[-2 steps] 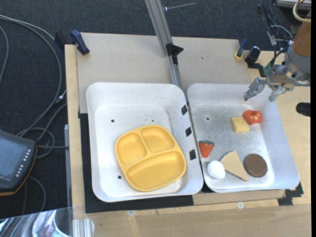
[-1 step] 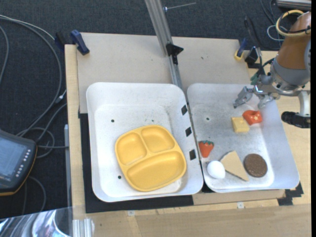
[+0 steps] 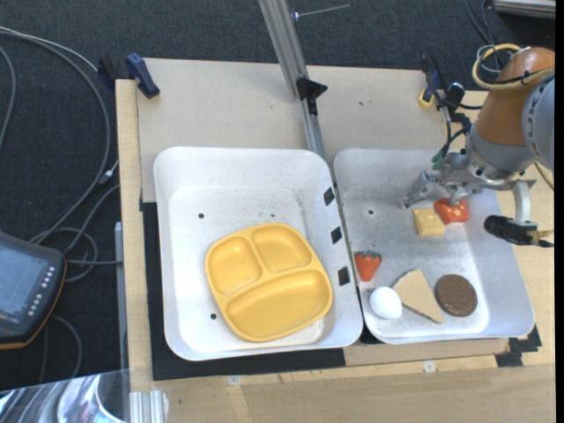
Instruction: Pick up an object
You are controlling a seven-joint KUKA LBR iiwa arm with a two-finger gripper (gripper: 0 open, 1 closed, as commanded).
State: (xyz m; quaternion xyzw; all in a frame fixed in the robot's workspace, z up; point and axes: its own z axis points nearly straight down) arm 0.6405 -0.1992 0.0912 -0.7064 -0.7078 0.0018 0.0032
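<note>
- The arm point(image 3: 515, 104) is reaching in over the right bin point(image 3: 388, 179), its wrist hanging above that bin's far right part.
- The fingers point(image 3: 448, 194) are pointing down into the bin; whether they are open or closed cannot be told, as the wrist is covering them.
- A red tomato-like piece point(image 3: 453, 211) is lying directly beneath the fingers; contact cannot be confirmed.
- A pale yellow block point(image 3: 429, 222) is sitting just beside the red piece, slightly nearer the camera than the fingers.
- A strawberry point(image 3: 367, 264), a white egg point(image 3: 384, 303), a tan wedge point(image 3: 419, 294) and a brown round cookie point(image 3: 456, 295) are lying well apart from the fingers, along the bin's near edge.
- A yellow divided plate point(image 3: 267, 280) is resting in the left bin point(image 3: 185, 179), far from the fingers.
- Both bins are sitting on the surface point(image 3: 220, 104).
</note>
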